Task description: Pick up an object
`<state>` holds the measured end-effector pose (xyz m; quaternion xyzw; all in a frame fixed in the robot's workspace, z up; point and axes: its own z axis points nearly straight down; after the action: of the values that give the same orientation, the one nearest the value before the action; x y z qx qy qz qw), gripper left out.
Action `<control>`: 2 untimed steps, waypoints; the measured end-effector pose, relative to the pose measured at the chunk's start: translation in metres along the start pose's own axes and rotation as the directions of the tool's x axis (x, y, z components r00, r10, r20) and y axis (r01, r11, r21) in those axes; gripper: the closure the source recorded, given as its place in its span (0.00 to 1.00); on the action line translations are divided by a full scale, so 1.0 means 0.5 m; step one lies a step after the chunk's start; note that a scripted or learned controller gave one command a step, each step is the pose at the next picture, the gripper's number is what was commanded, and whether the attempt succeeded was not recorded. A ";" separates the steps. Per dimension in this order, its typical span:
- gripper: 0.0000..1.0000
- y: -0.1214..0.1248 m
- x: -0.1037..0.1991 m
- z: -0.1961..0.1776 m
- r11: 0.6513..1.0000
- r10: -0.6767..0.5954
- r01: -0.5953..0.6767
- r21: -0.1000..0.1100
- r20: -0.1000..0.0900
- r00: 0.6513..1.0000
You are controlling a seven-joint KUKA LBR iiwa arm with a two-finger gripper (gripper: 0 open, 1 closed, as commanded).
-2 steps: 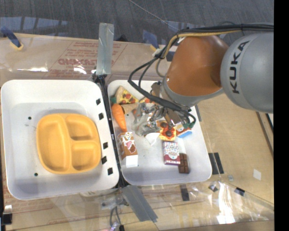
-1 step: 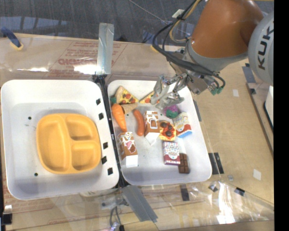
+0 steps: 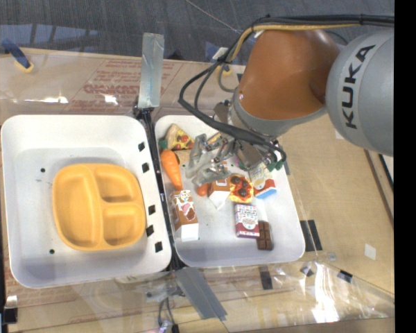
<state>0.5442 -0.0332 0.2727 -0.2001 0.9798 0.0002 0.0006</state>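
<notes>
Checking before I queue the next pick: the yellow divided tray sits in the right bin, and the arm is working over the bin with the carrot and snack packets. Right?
Not quite. The camera view shows the yellow divided tray in the left bin, not the right. The rest holds: the gripper is over the right bin, which holds the carrot and snack packets.

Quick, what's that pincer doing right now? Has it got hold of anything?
Pincer: down in the right bin among the toy food by the carrot; cannot be told whether it grips anything.
</notes>
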 end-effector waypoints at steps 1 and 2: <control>1.00 -0.185 -0.168 -0.106 0.949 -0.315 0.315 0.003 0.002 0.949; 1.00 -0.254 -0.124 0.148 0.827 -0.562 0.562 -0.006 -0.002 0.827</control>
<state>0.6512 -0.1258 0.1990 -0.4794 0.8776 0.0022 -0.0019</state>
